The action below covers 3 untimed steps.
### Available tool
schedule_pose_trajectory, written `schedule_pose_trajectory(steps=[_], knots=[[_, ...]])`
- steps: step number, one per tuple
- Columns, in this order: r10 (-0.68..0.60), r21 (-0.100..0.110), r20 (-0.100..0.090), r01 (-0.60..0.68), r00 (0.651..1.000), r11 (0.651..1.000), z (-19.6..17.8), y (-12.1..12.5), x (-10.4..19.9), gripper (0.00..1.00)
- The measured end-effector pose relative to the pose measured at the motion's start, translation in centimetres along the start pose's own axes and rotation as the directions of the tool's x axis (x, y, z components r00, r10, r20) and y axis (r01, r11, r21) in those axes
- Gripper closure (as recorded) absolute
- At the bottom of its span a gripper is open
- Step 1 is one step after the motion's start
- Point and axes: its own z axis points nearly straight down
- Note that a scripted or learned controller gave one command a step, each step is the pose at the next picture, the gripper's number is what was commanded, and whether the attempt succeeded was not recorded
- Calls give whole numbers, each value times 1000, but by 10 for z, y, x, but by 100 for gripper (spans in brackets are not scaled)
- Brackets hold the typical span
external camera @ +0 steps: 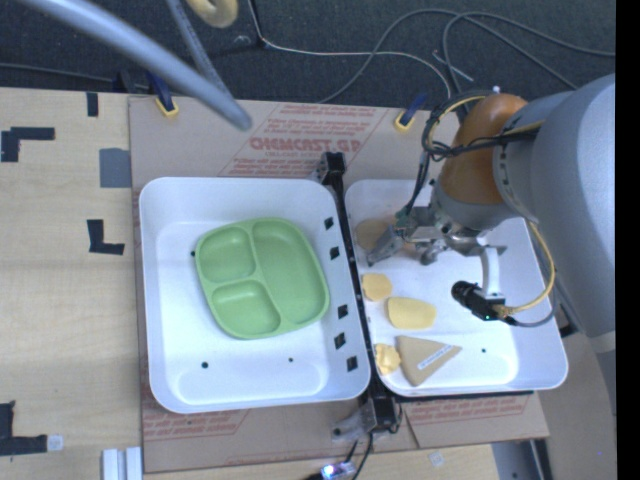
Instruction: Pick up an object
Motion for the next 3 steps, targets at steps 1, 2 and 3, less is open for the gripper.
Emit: schedule_pose_trajectory(steps=[1,2,3], knots=[[0,-2,0,0,1000,1000,-12,1,0,100],[0,-3,-2,0,1000,1000,-70,9,3,100],[1,-3,-2,-1,1000,1000,-129,2,1,100]])
